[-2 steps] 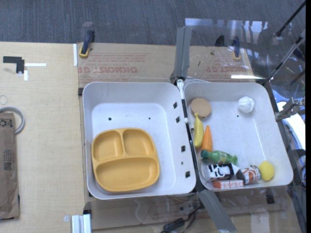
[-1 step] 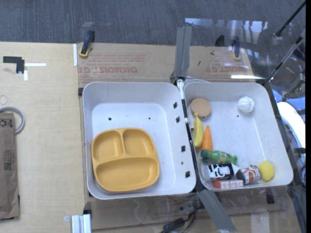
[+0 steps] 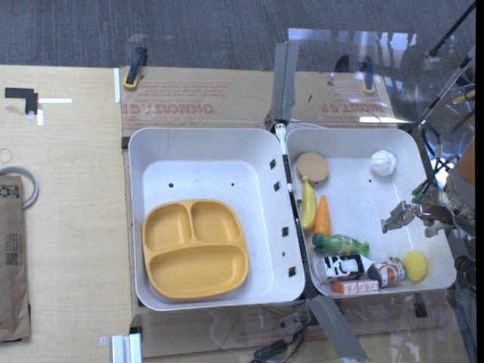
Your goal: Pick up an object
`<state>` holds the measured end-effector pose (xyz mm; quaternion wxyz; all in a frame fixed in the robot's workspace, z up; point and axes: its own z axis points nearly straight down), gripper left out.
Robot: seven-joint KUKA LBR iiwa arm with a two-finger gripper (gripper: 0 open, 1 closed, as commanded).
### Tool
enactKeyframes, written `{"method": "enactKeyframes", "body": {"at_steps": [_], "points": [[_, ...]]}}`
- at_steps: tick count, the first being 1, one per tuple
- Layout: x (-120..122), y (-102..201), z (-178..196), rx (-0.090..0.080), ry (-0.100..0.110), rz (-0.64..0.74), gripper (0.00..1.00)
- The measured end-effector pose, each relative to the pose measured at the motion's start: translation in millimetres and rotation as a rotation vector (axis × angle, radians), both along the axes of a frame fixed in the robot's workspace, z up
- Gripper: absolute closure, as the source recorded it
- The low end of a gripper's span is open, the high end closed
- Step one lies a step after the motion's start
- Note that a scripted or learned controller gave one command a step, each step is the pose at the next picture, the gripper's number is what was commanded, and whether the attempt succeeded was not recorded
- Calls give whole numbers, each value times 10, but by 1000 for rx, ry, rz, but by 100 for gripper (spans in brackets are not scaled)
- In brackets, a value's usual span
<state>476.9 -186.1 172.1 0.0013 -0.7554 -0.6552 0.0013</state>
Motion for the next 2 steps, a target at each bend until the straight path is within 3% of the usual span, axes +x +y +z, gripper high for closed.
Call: {"method": "enactKeyframes", "body": {"at_steps": [1, 2], "points": [[183, 1153, 722, -2, 0, -45, 0], [12, 1583, 1088, 0, -3, 676, 0]]}}
